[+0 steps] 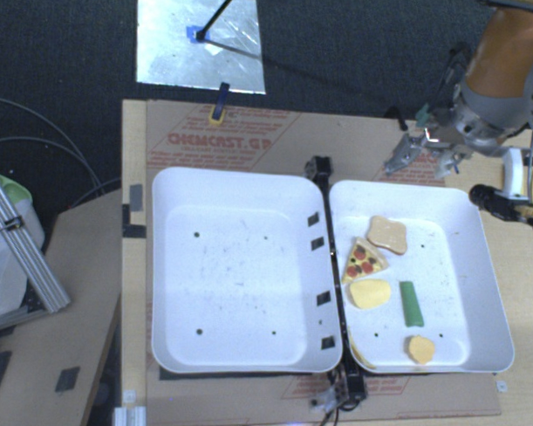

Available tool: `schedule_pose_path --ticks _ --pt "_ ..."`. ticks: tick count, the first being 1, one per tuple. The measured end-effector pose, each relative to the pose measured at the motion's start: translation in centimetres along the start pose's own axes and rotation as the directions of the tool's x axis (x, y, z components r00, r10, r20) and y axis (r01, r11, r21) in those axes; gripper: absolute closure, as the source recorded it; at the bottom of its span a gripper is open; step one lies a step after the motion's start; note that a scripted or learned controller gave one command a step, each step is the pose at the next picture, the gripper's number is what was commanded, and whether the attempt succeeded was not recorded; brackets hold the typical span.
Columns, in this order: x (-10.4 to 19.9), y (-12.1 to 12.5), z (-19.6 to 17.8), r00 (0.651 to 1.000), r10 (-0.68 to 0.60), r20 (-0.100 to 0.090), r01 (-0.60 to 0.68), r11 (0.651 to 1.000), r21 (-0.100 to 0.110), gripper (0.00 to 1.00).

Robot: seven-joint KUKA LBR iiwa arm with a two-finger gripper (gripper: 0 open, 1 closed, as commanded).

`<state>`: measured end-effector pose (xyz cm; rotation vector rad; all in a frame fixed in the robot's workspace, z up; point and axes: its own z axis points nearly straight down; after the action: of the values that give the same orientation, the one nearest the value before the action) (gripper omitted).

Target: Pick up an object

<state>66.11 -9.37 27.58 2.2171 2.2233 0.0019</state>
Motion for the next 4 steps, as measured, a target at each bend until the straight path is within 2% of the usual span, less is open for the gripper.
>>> schedule_pose_path --ticks 1,2,3,4 --pt "3.9 -2.2 -17.1 1.0 -0.006 0.0 0.006 1.0 -0.021 0.0" --pt "7.7 -2.9 -26.7 1.0 -0.006 -0.001 0.006 1.0 -0.013 0.0" --pt "7.4 -2.8 -27.2 1.0 -0.005 0.001 0.005 1.0 -0.006 1.0" --pt "9.2 -7.6 -25.9 1.0 -0.003 -0.001 0.003 1.0 0.002 1.0"
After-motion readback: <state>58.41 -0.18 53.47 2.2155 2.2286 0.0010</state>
